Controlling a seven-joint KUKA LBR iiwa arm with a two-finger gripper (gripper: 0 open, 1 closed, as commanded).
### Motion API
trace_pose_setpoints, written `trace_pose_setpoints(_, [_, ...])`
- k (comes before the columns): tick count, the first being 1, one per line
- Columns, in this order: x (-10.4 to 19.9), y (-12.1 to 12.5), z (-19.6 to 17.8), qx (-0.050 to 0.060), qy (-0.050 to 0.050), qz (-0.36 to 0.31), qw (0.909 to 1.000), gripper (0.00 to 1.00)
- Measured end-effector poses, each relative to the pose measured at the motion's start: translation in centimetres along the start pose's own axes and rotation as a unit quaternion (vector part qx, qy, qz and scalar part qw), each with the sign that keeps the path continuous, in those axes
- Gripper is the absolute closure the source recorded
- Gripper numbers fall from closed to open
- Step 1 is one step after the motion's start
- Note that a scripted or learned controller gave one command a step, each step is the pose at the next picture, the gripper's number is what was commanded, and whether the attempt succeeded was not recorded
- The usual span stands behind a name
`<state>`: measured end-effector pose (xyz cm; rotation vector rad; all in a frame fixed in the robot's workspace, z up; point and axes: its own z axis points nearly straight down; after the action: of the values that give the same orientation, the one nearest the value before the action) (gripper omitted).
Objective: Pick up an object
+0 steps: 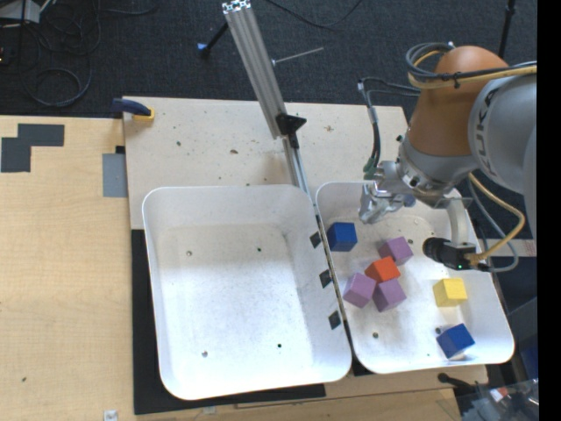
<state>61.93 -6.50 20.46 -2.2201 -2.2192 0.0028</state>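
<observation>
The right bin (412, 353) holds several blocks. A blue cube (342, 235) lies near its left wall. A cluster of purple blocks (375, 289) with an orange block (383, 269) on top sits mid-bin, and another purple block (397, 249) is just above it. A yellow cube (450, 291) and a second blue cube (455, 339) lie toward the right. My gripper (375, 207) hangs over the bin's far part, up and to the right of the first blue cube, with nothing visible between its fingers.
The left bin (232, 288) sits beside the right one, split by a wall with black clips (323, 277). A slanted aluminium bar (263, 77) rises behind the bins. A black cylinder part (445, 253) and cables hang off the arm near the right bin's right wall.
</observation>
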Motion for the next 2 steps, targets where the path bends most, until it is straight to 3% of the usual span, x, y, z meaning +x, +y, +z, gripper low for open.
trace_pose_setpoints(2, [9.2, -5.8, -2.6, 0.001, 0.001, -0.002, 1.0000, 1.00])
